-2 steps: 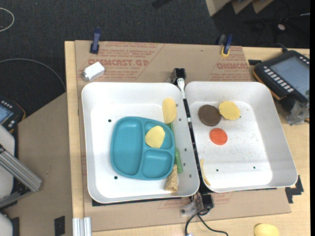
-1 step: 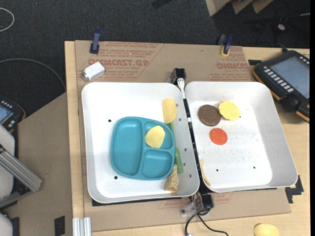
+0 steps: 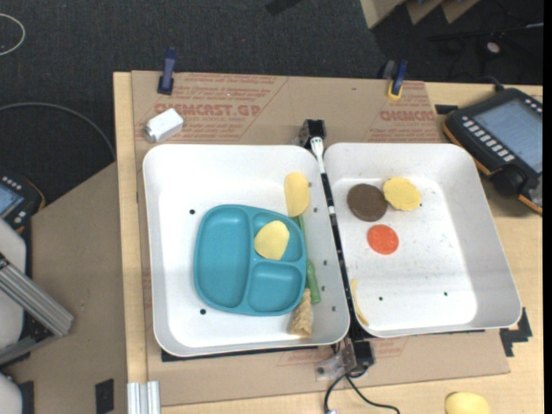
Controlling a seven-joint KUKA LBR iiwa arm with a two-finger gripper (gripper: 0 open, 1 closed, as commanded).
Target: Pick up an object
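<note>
Whether the gripper is spread or closed, I can't tell. Over in the right bin (image 3: 483, 231), a brown disc (image 3: 366, 201) touches a yellow piece (image 3: 402, 193), with an orange disc (image 3: 383, 240) just below. In the left bin (image 3: 168, 231) sits a teal divided plate (image 3: 228, 266), a yellow lump (image 3: 272, 240) in its upper right compartment and a yellow oblong (image 3: 297, 193) beside its top corner.

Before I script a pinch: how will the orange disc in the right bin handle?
The orange disc looks thin and flat, so it probably won't roll. Lying flush on the right bin floor, its edge may be hard to pinch, so it may slide instead.
</note>
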